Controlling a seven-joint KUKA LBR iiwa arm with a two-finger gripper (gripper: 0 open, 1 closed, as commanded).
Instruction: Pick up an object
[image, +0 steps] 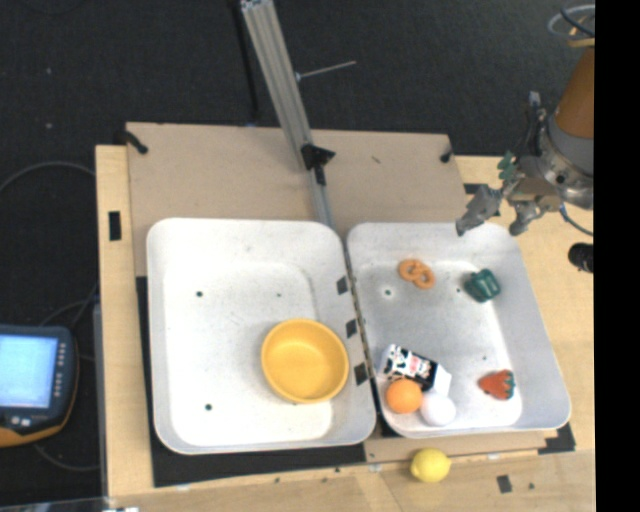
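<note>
1. The objects to pick from lie mostly in the right bin: an orange pretzel-shaped piece near the far side, a green pepper to its right, and a red strawberry-like piece close to the near right corner.
2. At the right bin's near left corner, a black-and-white carton, an orange ball and a white ball sit bunched together, touching.
3. The left bin holds a yellow bowl, upright, near its right wall.
4. A yellow lemon lies on the tabletop, just in front of the right bin.
5. The hand hovers above the right bin's far right corner, its fingers spread open with nothing between them, well apart from every object.
</note>
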